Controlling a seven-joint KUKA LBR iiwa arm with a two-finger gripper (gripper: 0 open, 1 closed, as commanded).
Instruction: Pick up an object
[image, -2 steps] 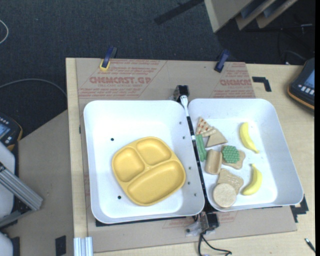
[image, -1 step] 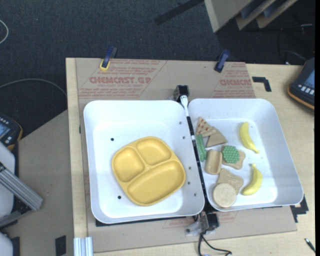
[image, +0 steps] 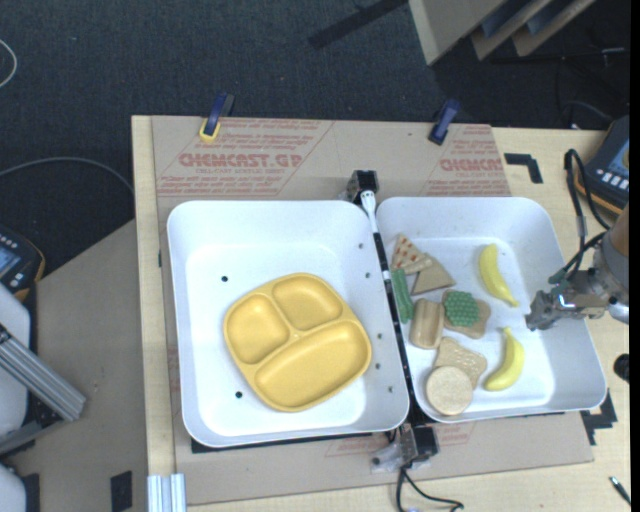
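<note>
**A:** What writing can you make out?

**B:** The brown board (image: 330, 160) under the bins has red lettering — "CHEMCAST GP" reads fairly clearly at the upper left, and the same print shows again, cut off, at the upper right. A yellow clamp (image: 212, 122) and a blue clamp (image: 443, 122) sit on its far edge. I can read nothing else.

**A:** And the bins?

**B:** The left bin (image: 200, 300) holds a yellow divided plate (image: 296, 340) with three compartments, lying at a slant. The right bin (image: 530, 225) holds the toy food: a pizza slice (image: 415, 258) at the top, a green strip (image: 402, 295) along the left wall, a tan bread piece (image: 426, 323), a green broccoli-like piece (image: 462, 308), a cracker (image: 463, 355), and a round biscuit (image: 448, 390) at the near edge. Two bananas — the upper banana (image: 494, 273) and the lower banana (image: 506, 362) — lie towards the right side.

**A:** The gripper?

**B:** The gripper (image: 545, 310) sits over the right bin's right side, between the two bananas and near both. Whether it is spread or pinched together I cannot tell; nothing visible sits between its tips.
</note>
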